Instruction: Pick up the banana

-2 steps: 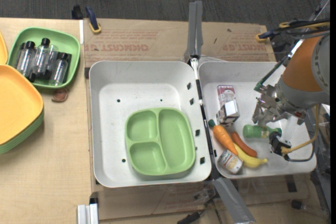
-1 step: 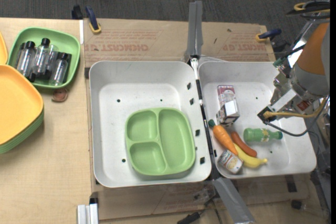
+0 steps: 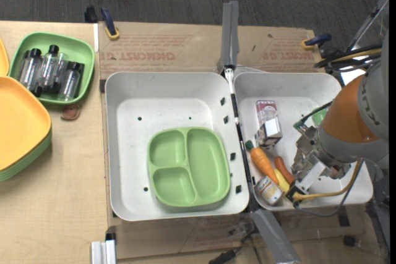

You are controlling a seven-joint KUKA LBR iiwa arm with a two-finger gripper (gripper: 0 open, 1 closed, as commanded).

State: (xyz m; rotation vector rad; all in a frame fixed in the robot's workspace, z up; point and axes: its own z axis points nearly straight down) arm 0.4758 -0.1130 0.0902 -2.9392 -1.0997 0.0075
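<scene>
The gripper [image 3: 301,177] is down inside the right bin [image 3: 291,86], low among the clutter at its near end, and from where I stand I cannot tell how its grasping end is set or whether anything is in it. Just to its left lies the banana [image 3: 281,181], a short yellow piece resting on the bin floor, close against the gripper but not visibly lifted. Touching the banana on its far-left side is a carrot [image 3: 262,161], and a small jar [image 3: 269,190] sits just nearer than both. A little beyond the gripper, farther up the bin, there is a small carton [image 3: 270,129] with a red-and-white packet [image 3: 266,110] behind it. Well off to the left, in the other bin [image 3: 120,133], rests a green divided tray [image 3: 188,166]. By my judgement the reach is done and the arm is in place over the fruit, but the pick itself, closing on it and raising it clear, is not yet shown as done.
</scene>
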